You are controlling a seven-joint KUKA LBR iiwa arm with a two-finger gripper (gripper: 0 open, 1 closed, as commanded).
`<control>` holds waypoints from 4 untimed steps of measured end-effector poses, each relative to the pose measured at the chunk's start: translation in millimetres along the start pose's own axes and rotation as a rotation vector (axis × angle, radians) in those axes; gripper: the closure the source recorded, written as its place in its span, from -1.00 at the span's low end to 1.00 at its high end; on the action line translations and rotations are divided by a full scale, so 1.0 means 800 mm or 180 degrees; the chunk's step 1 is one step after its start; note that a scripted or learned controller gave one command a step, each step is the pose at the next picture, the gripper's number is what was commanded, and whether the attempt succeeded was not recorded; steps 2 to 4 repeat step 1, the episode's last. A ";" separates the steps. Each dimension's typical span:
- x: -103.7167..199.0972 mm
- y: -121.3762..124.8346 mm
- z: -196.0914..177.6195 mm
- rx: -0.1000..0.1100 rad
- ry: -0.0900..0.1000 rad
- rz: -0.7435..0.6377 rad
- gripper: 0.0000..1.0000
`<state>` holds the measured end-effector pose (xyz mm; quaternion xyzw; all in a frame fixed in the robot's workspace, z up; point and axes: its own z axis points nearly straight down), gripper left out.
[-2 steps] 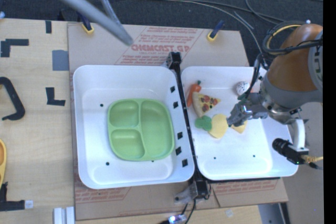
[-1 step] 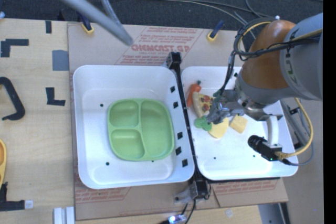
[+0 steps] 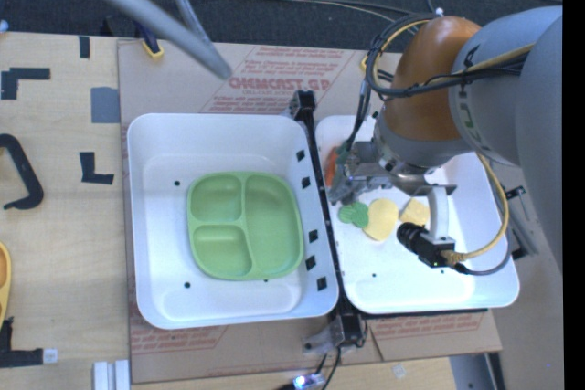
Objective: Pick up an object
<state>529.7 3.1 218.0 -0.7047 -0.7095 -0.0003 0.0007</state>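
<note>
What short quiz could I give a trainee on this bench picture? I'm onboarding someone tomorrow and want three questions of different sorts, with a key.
1. True or false: the green divided tray lies in the left bin.
2. Multiple choice: the arm hangs over which place? A) the left bin B) the right bin C) the bare bench
3. Fill in: the small pieces beside the gripper include a green piece and pale ______ pieces.

Key: 1 true; 2 B; 3 yellow.
</note>
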 end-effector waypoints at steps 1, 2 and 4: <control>0.063 0.022 -0.014 -0.0002 0.0000 -0.0001 1.00; 0.063 0.022 -0.014 -0.0002 0.0000 -0.0001 1.00; 0.063 0.022 -0.014 -0.0002 0.0000 -0.0001 1.00</control>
